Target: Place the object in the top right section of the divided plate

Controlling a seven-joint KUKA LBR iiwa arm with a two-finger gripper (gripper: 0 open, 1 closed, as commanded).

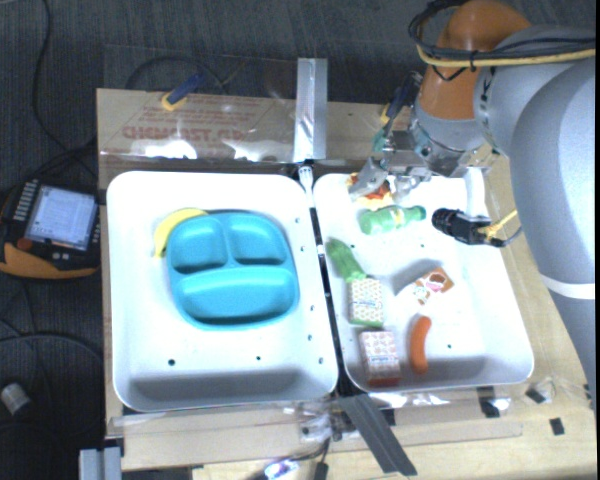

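Camera view. Nearest the lens, at the lower edge of the right white bin [510, 363]: a patterned rectangular packet [379, 353]; beside it an orange-red sausage-shaped toy [419, 340], upright in frame. Behind: a second pale patterned packet [367, 300]; a small red-and-white object [432, 285]; a green leafy piece [343, 259] by the dividing wall. Far end: a green plastic bottle [389, 218] lying on its side, just below the gripper [388, 181]; finger state cannot be told. Left white bin [130, 368]: a blue divided plate [232, 267], sections bare; a yellow banana-shaped toy [171, 226] touching its upper left rim.
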